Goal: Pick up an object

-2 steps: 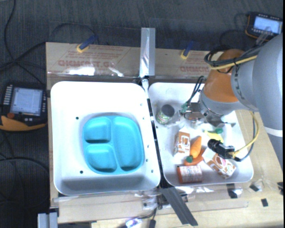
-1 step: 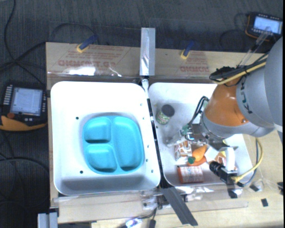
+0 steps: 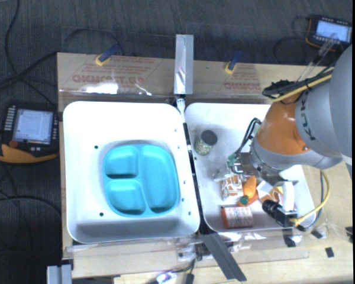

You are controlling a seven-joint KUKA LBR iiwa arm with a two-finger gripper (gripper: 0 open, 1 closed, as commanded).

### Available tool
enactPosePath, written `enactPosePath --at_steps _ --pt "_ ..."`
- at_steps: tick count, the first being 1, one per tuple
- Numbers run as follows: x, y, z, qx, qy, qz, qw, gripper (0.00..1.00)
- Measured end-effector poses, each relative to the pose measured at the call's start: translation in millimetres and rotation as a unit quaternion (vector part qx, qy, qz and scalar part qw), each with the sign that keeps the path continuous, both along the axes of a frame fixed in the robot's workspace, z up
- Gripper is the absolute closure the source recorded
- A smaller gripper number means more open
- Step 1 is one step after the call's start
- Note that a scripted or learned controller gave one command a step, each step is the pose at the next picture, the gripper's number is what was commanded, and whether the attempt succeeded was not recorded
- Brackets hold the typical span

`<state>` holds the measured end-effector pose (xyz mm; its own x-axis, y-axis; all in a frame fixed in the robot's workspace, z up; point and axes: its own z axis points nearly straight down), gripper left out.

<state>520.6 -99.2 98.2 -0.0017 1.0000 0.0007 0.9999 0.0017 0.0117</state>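
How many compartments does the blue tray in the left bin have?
3. The blue tray has one compartment at its upper left, one at its lower left, and one long compartment along its right side. The tray lies in the left bin.

Red print on the cardboard sheet (image 3: 112, 78) is upside-down and unreadable.
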Motion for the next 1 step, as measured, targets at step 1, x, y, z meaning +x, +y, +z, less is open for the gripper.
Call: enactPosePath --at_steps 1 --pt "26.4 54.6 130.2 -0.0014 0.008 -0.001 1.0 1.0"
